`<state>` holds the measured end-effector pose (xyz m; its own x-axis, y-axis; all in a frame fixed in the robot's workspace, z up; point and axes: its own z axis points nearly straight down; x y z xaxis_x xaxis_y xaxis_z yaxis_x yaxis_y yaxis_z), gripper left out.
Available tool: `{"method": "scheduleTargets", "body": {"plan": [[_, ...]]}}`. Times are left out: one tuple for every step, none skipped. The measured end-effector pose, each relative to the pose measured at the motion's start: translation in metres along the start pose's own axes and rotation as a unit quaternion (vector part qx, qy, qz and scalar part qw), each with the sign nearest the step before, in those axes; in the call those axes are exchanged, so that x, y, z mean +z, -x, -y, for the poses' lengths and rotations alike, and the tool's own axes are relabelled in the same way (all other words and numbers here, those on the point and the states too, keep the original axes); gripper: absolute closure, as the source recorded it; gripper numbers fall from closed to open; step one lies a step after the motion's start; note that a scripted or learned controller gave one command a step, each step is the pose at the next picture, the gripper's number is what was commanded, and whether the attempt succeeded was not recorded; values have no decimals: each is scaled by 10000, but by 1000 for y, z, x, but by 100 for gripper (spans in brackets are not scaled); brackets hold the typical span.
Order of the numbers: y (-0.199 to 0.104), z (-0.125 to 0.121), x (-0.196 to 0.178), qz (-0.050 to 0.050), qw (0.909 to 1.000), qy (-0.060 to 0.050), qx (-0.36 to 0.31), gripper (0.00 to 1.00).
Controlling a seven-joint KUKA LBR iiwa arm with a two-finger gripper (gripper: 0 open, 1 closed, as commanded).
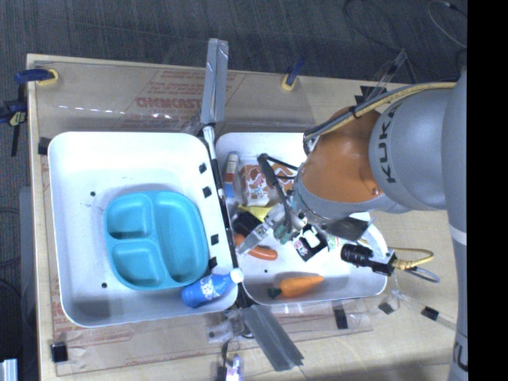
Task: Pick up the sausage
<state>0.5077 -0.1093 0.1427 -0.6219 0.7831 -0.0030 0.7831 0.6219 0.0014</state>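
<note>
The arm (413,149) is chunky, rounded grey casing, with "KUKA" in dark letters running down the side near the wrist. Right above the wrist there's a fat, glossy orange band (337,169). A yellowish cable (381,98) runs along the top of the arm with a darker one beside it. The gripper (274,227) end is a busy cluster of black and silver metal bits, with a small white label stuck on.

Teal tray (155,240), orange carrot (298,285), white bins (71,181).
</note>
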Motion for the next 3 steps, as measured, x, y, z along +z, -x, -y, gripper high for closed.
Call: {"method": "scheduleTargets", "body": {"plan": [[7, 7, 43, 177, 9996, 45, -218, 0], [6, 7, 36, 150, 9996, 34, -236, 100], [-10, 6, 46, 90, 9958, 48, 905, 100]]}}
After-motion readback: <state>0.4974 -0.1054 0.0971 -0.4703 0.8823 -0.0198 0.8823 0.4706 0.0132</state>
